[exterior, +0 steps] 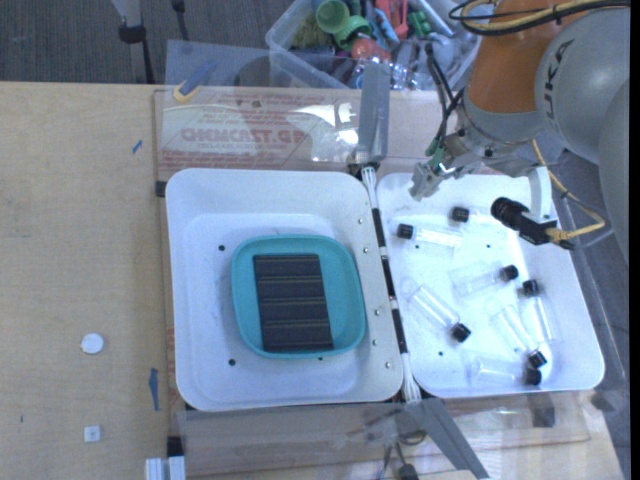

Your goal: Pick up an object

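Caught with the gripper [428, 180] low over the far corner of the right bin [570, 268], close to the divider between the bins. Could not tell whether clamped or released; saw nothing carried beneath it. Found the clear vials [437, 236] with black caps lying scattered across that bin's floor, the nearest just in front of the gripper. Noted a teal tray [245, 268] bearing a dark ridged block [292, 303] in the left bin [195, 268]. Judged the pick not yet made: final descent, grasp and lift all left to do.
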Tool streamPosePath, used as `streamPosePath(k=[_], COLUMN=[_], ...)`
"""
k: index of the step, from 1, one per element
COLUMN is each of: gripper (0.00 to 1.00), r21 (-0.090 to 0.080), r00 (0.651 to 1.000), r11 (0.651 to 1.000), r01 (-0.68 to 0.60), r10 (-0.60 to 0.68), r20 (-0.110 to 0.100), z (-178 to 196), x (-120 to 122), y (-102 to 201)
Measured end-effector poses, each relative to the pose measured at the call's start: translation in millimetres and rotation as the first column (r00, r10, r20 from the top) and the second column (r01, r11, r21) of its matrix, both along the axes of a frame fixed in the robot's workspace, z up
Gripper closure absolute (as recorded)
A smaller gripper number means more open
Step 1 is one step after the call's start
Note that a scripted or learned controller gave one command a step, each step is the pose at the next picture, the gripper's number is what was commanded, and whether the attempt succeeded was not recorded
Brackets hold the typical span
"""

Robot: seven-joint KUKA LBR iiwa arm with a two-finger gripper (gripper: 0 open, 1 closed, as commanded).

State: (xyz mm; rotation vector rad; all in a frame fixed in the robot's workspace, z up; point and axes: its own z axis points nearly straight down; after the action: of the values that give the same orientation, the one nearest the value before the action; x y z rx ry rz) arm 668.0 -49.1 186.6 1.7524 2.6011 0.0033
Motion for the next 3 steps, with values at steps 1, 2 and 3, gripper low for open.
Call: streamPosePath(k=[1,2,3], gripper=[1.00,0.00,0.00], r21=[0.001,0.001,0.000], r00=[0.999,0.999,0.999], r11=[0.999,0.999,0.999], r01=[0.034,0.034,0.037], r10=[-0.034,-0.034,-0.037], r20=[-0.004,-0.004,-0.005], z=[-1,-1,-100], x=[-43,-43,-1], y=[-40,-40,-53])
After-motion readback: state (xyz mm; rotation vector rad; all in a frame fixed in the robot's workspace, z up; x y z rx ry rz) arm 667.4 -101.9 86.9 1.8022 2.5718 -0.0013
